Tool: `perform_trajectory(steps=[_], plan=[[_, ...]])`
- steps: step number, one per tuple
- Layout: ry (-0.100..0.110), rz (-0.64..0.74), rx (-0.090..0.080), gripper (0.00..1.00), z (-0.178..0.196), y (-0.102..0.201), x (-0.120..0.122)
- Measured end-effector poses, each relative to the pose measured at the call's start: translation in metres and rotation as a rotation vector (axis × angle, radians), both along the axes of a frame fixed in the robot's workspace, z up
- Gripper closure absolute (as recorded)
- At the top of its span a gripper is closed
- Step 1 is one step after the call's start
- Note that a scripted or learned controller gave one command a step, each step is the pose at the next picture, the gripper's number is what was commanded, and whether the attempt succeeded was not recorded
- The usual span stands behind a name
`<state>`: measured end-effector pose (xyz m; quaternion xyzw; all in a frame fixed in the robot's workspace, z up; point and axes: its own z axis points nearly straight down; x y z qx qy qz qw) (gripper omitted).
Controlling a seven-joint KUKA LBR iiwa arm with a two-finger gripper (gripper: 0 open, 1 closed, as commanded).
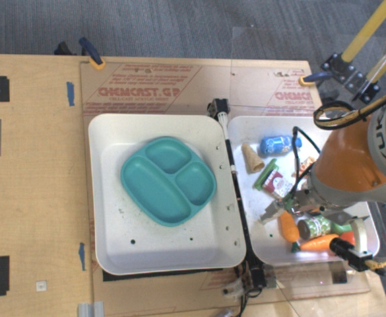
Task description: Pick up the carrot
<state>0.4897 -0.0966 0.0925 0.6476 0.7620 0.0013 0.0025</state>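
Note:
The carrot [318, 244] is orange and lies on its side near the front edge of the right bin [245, 132], with a green tip toward the right. A second orange piece [288, 227] lies just left of it, and a small dark green bottle [315, 228] sits between them. My gripper [286, 207] hangs low in the right bin under the orange wrist band [344, 160]. It is directly above and behind the orange piece and a little left of the carrot. The wrist hides much of the gripper.
In the right bin's back half lie a blue object [276, 144], a tan cone [251, 157] and a green-and-red packet [272, 177]. A teal divided plate [168, 179] sits in the left bin [113, 230]. A black divider [232, 177] separates the bins.

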Motion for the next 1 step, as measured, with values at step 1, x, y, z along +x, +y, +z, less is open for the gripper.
perform_trajectory(steps=[1], plan=[[-0.009,-0.005,-0.004,1.0,0.0106,-0.0009,0.0015]])
